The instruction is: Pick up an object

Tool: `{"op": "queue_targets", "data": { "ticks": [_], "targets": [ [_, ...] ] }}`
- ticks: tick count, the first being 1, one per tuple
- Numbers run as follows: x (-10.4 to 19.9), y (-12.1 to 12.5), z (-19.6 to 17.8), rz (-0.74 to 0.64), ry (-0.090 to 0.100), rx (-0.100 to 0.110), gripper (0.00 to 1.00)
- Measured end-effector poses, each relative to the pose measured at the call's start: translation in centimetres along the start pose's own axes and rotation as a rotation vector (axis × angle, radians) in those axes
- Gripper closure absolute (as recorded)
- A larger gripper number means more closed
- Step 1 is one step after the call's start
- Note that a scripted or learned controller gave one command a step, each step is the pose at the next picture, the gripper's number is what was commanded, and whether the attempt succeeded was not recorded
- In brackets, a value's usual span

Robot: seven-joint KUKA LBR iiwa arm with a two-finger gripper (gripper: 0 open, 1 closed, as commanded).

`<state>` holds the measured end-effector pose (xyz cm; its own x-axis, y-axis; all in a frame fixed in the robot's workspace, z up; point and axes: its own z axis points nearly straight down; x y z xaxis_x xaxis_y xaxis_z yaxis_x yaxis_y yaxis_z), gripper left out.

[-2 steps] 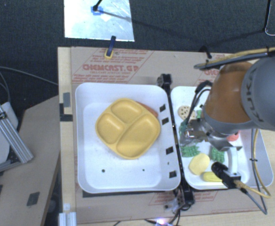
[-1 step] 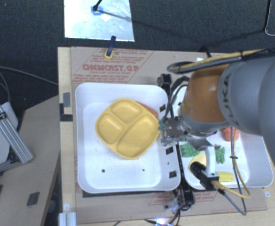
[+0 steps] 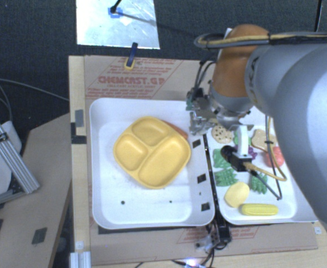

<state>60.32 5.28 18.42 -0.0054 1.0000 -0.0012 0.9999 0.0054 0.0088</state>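
Right bin: toy foods — cookie, lemon, corn cob, green pieces. Gripper above dividing rim, near cookie; grip state cannot be told. Left bin: yellow divided plate. Beneath: printed cardboard.
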Motion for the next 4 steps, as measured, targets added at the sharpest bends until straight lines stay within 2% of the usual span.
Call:
{"op": "queue_targets", "data": {
  "ticks": [1,2,3,4],
  "targets": [
    [0.1,-0.4,0.0,0.0,0.001,0.008,0.0],
    [0.1,-0.3,-1.1,-0.005,0.001,0.005,1.0],
    [0.1,-0.3,-1.1,-0.006,0.001,0.006,0.0],
    [0.1,-0.3,-2.2,-0.011,0.001,0.004,1.0]
  ]
}}
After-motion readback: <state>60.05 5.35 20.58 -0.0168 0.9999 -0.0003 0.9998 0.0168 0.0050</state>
